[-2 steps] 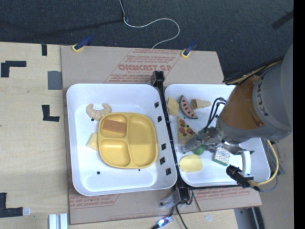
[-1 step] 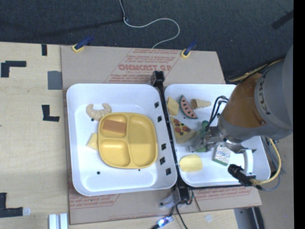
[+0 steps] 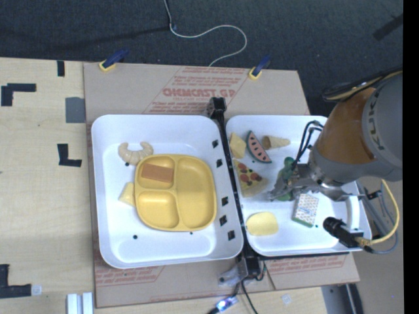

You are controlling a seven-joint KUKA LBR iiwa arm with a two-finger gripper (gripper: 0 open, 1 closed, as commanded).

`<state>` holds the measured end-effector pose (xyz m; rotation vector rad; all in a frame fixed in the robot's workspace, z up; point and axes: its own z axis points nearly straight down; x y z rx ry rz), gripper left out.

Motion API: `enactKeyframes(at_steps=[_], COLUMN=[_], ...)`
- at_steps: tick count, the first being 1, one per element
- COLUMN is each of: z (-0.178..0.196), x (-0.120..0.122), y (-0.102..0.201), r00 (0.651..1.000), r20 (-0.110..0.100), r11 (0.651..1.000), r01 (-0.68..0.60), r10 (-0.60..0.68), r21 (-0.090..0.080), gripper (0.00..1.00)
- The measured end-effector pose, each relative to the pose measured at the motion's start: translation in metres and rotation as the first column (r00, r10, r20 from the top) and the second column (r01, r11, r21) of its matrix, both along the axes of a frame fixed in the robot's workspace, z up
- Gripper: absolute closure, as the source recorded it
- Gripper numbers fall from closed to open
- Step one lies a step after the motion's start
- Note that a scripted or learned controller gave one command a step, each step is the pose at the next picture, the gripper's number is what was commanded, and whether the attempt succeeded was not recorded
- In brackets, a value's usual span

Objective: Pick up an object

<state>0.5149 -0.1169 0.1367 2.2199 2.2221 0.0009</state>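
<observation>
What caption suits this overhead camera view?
Robot arm reaching into the right bin of toy food, beside a yellow tray.

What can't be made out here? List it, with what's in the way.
- Gripper, camera view: the arm's wrist covers it, so the finger state is unreadable.
- Green object beside it: partly hidden by the arm, too small to identify.
- Right bin: the arm hides its right side.
- Patterned card: print too small to read.
- Yellow divided plate covers part of the left bin's floor.
</observation>
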Motion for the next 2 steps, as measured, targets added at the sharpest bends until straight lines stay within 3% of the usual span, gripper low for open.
enactKeyframes(at_steps=[2], z=[0.090], x=[-0.006], y=[0.008], r00=[1.000], r20=[0.001], r11=[1.000], r01=[-0.001], r10=[0.001], r21=[0.000], gripper=[1.00])
